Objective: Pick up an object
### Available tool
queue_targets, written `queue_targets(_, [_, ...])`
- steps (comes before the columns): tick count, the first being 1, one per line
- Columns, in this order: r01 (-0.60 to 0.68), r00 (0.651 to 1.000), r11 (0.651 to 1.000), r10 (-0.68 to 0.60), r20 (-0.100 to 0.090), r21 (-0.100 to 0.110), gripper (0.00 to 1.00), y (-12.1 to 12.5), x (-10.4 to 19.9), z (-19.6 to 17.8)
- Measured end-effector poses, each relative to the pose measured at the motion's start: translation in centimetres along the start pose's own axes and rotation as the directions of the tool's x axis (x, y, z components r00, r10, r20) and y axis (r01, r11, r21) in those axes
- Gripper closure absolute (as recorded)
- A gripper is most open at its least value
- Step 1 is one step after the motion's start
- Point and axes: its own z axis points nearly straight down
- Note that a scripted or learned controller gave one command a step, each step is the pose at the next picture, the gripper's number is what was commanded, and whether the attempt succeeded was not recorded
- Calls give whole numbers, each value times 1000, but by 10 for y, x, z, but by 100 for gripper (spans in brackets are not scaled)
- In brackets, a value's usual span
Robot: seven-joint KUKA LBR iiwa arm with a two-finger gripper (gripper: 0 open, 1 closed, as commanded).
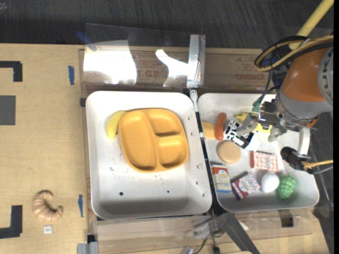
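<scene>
My gripper hangs over the upper middle of the right bin, below the arm's orange band. Just under and left of it lies a black-and-white object; whether the gripper touches it is unclear. Close by are an orange-red sausage shape and a round tan bun. Further forward lie a red-and-white packet, a small box, a dark-edged packet, a white egg and a green ball.
The left bin holds an orange divided tray with a yellow piece tucked at its left edge. A tan croissant toy lies on the bench at the far left. Cables loop above the arm.
</scene>
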Motion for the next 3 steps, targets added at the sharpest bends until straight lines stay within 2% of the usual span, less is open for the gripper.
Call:
queue_targets(1, [-127,992,992,127,0,11,0,-6,26,27])
queue_targets(2, [106,994,994,-106,-1,2,0,19,20,76])
queue_targets(3, [-87,996,995,86,11,50,0,73,16,79])
